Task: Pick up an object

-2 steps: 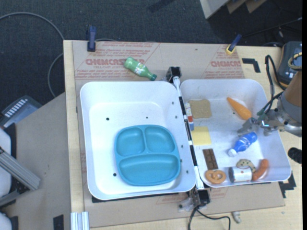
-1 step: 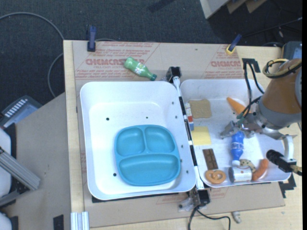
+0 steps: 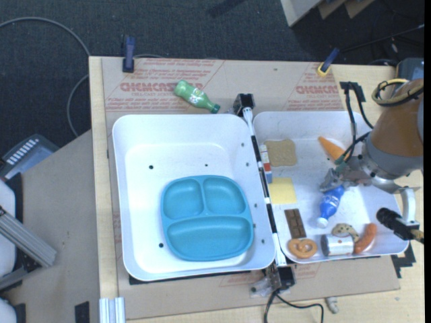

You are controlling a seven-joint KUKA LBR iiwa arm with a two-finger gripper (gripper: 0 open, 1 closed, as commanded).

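Note:
The right bin [image 3: 306, 121] holds several small items. A blue bottle [image 3: 329, 206] lies near its middle, tilted, with its white cap toward the front. My gripper [image 3: 338, 178] hangs right at the bottle's upper end, touching or just above it. An orange carrot [image 3: 330, 147] lies just behind the gripper. Left of them are a toast slice [image 3: 282, 152], a yellow square [image 3: 283, 191] and a brown bar [image 3: 294, 222]. Along the front edge lie a pretzel [image 3: 302, 247], a cookie [image 3: 344, 231], a silver can [image 3: 339, 245] and a sausage [image 3: 366, 238].
The left bin [image 3: 135, 180] holds a blue divided plate [image 3: 205, 217]. A green bottle [image 3: 195, 95] lies on the bench behind the left bin. The arm's grey and orange body [image 3: 397, 140] covers the right bin's right side, with black cables looping above it.

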